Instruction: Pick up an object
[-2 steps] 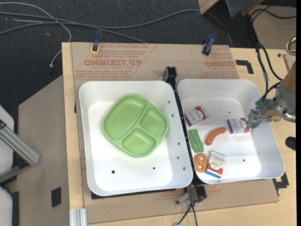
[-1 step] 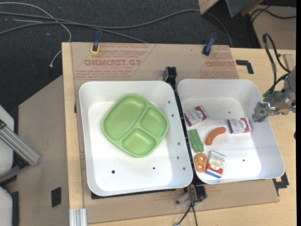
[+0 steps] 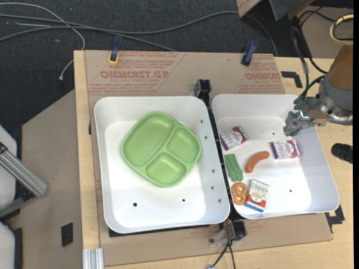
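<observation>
I am hovering my gripper [image 3: 294,123] above the purple packet [image 3: 285,149] in the right bin [image 3: 328,186], nothing picked yet; jaws' state I cannot tell.

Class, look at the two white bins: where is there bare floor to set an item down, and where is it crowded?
Left bin: bare floor rings the green divided plate, widest along the near edge. Right bin: bare floor at the near right corner, beyond the sausage and the small carton. Crowded: the middle and left of that bin, and under the gripper.
</observation>
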Controlling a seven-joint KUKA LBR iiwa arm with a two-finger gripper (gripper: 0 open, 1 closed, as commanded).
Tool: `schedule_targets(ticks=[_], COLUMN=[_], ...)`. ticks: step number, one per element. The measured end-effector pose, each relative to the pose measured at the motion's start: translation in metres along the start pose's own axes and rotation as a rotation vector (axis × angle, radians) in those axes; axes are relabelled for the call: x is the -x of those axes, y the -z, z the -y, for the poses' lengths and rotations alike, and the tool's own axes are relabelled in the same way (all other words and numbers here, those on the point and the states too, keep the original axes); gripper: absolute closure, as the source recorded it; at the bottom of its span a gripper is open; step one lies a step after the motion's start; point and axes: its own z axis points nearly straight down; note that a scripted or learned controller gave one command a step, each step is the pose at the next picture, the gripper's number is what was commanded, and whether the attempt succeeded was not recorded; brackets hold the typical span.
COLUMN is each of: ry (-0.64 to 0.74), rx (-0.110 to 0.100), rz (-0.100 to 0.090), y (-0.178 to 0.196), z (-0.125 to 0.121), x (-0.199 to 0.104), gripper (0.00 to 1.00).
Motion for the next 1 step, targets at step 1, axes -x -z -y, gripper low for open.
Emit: schedule_targets(ticks=[1], ry=[0.0], rx=[0.0], rz=[0.0], y=[-0.0039], z=[-0.0245], x=[-0.0442], gripper=[1.0])
